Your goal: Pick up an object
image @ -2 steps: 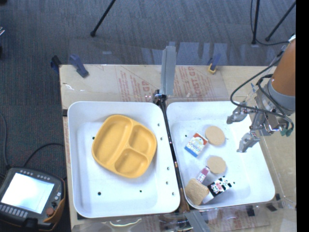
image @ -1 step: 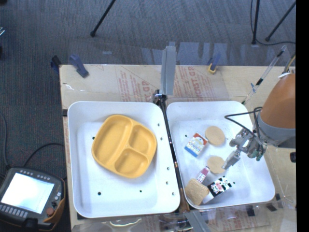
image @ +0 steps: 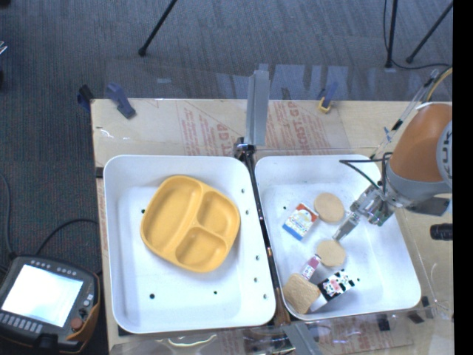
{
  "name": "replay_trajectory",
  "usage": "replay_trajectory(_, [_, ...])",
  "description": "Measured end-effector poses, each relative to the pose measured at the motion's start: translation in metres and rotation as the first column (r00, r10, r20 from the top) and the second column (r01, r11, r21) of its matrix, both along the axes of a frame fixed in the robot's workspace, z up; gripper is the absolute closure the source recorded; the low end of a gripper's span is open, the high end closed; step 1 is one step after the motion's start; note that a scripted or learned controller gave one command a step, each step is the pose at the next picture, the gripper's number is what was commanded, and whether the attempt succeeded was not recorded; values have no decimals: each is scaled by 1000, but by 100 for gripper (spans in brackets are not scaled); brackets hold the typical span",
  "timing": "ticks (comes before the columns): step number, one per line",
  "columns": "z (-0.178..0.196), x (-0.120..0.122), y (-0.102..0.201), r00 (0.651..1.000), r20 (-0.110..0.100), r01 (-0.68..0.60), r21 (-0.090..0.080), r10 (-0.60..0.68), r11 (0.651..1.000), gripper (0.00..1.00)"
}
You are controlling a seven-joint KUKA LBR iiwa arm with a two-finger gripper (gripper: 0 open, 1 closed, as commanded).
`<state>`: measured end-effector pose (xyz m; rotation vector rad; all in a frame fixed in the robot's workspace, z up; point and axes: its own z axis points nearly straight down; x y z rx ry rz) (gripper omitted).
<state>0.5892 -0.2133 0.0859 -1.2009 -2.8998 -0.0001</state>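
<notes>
Two white bins side by side on the bench [image: 214, 128]. Left bin [image: 122, 191], centre-left of frame: a yellow divided plate [image: 191, 222] with three compartments lies flat in it, a little above the bin's middle.

Right bin [image: 399, 268], centre-right of frame, holds the loose items. Upper middle: a small white, blue and red carton [image: 300, 221], tilted, with a round tan cookie [image: 329, 207] just to its right, close to touching. Below these, a second tan cookie [image: 331, 254]. Near the bin's lower left corner, a tan bread slice [image: 301, 293]; beside it, a black-and-white patterned pack [image: 337, 285], and a small dark-and-pink item [image: 311, 268] just above the bread, too small to identify.

Arm enters from the right edge, orange band at upper right. The gripper [image: 343, 232] points down and left into the right bin, its tip between the two cookies, nearer the lower one. Fingers: cannot tell whether spread or closed; the tip reads as one thin grey shape. Nothing visibly held between them.
</notes>
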Motion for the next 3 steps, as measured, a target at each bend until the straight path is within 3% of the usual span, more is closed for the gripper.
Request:
replay_trajectory(1, [132, 2, 0, 991, 16, 134, -4, -134, 991, 0])
replay_trajectory(2, [22, -21, 36, 880, -7, 475, -3, -475, 880, 0])
replay_trajectory(3, [7, 20, 5, 746, 5, 666, 5, -666, 746, 0])
